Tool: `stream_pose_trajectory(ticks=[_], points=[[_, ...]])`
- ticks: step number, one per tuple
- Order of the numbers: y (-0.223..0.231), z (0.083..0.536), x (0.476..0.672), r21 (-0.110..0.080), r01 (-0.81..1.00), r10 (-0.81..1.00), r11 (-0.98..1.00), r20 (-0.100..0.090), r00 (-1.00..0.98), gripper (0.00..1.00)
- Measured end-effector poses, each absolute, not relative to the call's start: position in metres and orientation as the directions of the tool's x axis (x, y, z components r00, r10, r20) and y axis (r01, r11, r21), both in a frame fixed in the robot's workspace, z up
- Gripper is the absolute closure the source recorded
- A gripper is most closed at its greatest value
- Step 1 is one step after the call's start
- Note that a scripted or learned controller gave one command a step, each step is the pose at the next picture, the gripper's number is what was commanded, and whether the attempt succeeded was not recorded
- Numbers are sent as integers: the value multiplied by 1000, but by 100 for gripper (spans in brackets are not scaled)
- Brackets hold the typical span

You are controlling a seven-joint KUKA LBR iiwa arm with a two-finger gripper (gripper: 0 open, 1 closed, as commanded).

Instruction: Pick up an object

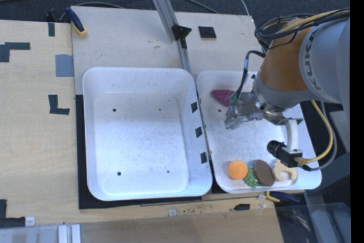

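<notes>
Gripper (pixel 233 120), finger state impossible to tell, hangs beside the pink object (pixel 223 96) in the right bin (pixel 310 179); centre over it before you descend.

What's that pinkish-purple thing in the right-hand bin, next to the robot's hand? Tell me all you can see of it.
The pinkish-purple thing is a small, soft-looking magenta lump lying on the floor of the right bin, near its far left corner. The gripper sits just beside its near edge and partly overlaps it, so its full shape is hidden. Whether they touch cannot be told.
</notes>
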State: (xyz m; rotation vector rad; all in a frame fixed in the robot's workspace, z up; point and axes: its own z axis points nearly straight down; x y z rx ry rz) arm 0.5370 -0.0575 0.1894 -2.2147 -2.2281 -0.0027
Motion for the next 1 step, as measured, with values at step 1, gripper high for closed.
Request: stream_pose_trajectory(ticks=[1], points=[[28, 188, 582, 0, 1000, 1000, 7, 0, -7, 100]])
